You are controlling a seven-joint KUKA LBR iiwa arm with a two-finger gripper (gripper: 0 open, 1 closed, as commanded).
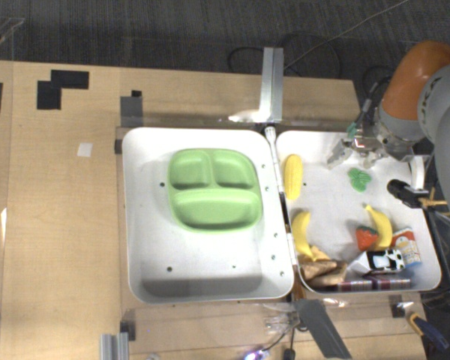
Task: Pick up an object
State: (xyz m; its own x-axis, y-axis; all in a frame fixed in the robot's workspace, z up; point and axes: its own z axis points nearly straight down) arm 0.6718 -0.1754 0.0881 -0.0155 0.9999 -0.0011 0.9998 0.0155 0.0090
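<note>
Camera view: gripper (358,149) hangs over the right bin's (324,205) far corner, fingers spread wide, gripping nothing. Green toy (360,178) lies just below it; bananas (293,175) lie farther left and nearer.

I cannot read any text, number or brand here. The small pack (407,249) at the right side of my right bin (326,193) has a coloured label, but its print is too small and too blurred for me to read. The black-and-white item (383,259) just beside it has light marks on it, and I cannot read them as letters. The black patches (62,87) on the worktop (52,223) are plain shapes and carry no writing.
</note>
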